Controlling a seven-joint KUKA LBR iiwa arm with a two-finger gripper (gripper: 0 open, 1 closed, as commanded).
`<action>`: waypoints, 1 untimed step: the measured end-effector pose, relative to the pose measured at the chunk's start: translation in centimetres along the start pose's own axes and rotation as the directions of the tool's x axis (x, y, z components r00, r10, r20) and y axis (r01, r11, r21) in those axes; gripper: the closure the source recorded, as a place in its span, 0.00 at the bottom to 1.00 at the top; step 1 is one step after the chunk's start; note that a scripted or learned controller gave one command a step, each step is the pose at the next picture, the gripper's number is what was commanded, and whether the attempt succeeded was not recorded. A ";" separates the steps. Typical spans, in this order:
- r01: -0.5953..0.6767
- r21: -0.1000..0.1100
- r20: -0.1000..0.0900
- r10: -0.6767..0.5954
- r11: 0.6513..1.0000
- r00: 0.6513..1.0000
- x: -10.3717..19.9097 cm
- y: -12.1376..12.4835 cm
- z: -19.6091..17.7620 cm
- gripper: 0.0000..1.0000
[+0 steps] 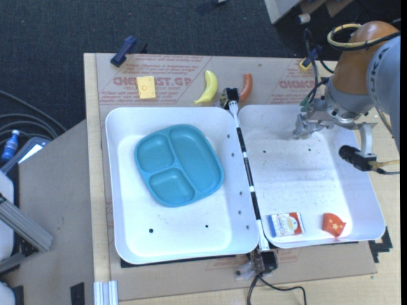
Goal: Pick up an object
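My gripper (304, 128) hangs low over the far part of the right bin (356, 189), near its back wall. I see nothing between its fingers. A small white box with a red and blue label (284, 224) lies at the near left of that bin. Beside it, at the near right, lies a red-orange wedge with a yellow star (334, 223). Both are well away from the gripper, towards the front. A blue divided plate (179, 164) sits in the left bin (127, 221).
Behind the bins on the bench lie a yellow banana (206, 88), an orange-red sausage-shaped piece (245, 86), a yellow square block (145, 88) and a dark blue clip (123, 51). A black divider strip (245, 164) runs between the bins. The arm (359, 68) reaches in from the right.
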State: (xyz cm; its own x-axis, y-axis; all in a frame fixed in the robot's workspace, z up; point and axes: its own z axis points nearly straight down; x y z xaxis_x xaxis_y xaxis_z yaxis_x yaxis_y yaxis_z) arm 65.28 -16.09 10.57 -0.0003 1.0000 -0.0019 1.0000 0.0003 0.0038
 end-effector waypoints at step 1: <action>0.000 0.001 0.000 0.000 1.000 1.000 0.0 0.0 0.0 0.00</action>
State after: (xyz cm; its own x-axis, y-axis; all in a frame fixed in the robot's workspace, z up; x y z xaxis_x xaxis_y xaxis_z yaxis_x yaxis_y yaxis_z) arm 65.27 -16.09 10.55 -0.0003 1.0000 -0.0019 1.0000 0.0003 0.0033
